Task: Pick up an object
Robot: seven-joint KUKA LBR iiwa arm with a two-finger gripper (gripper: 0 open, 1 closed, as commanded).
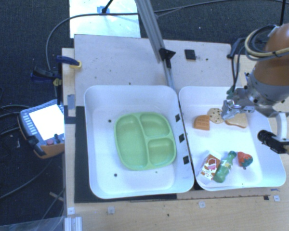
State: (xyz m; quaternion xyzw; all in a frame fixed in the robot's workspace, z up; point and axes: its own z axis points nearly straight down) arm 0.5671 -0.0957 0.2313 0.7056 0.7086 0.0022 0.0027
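**A:** What surrounded the pincer (229, 110)?

**B:** A pale bench (120, 57) on dark carpet (19, 32), cables trailing, a lit handset (42, 129) far to its left.

**A:** And the bins?

**B:** The pincer hung over the right bin (265, 177). Left of it, the other bin (101, 177) held a green divided plate (145, 141).

**A:** The objects?

**B:** A toast slice (238, 121) lay just under it, long axis running left-right; a cookie (214, 115) and an orange wedge (201, 123) just left; a bottle (223, 167), packet (210, 166) and strawberry (245, 160) below.

**A:** Its grip?

**B:** Could not be told from this angle.
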